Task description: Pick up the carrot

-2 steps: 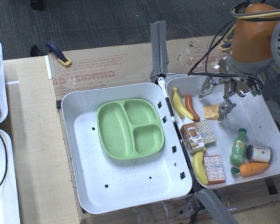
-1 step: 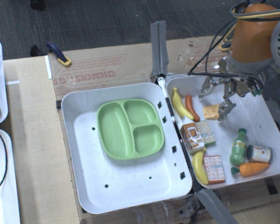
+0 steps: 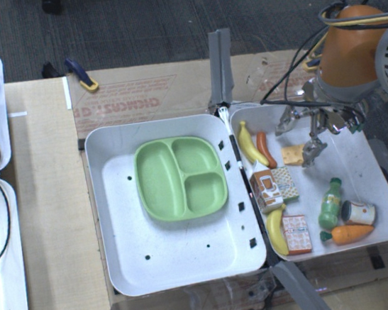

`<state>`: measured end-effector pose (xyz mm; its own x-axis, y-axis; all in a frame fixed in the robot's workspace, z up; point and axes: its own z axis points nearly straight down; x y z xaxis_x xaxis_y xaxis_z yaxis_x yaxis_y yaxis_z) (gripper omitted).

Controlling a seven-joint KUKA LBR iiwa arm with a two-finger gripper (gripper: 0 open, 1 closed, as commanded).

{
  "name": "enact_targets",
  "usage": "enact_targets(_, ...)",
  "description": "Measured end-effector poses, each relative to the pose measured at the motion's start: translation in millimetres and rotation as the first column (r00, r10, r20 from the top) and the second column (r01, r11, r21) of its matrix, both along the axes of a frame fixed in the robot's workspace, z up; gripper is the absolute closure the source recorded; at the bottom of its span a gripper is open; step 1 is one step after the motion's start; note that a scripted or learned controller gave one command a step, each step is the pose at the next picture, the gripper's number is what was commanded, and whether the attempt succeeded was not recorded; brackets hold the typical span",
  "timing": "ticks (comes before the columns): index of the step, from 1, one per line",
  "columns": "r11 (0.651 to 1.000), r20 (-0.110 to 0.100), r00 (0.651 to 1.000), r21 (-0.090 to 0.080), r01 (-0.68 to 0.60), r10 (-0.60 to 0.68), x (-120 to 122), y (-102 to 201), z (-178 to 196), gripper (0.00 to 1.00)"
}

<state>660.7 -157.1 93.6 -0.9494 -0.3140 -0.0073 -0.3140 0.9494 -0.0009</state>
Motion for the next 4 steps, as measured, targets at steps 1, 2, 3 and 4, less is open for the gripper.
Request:
enact_targets(1,1.000,0.000,1.000,0.000,0.000,0.000,0.0,0.0,0.0,0.00)
enact_targets(2,1.000,0.000,1.000,0.000,0.000,0.000,0.0,0.0,0.0,0.00)
enact_targets(3,1.000,0.000,1.000,0.000,0.000,0.000,0.0,0.0,0.0,0.00)
enact_targets(4,1.000,0.000,1.000,0.000,0.000,0.000,0.0,0.0,0.0,0.00)
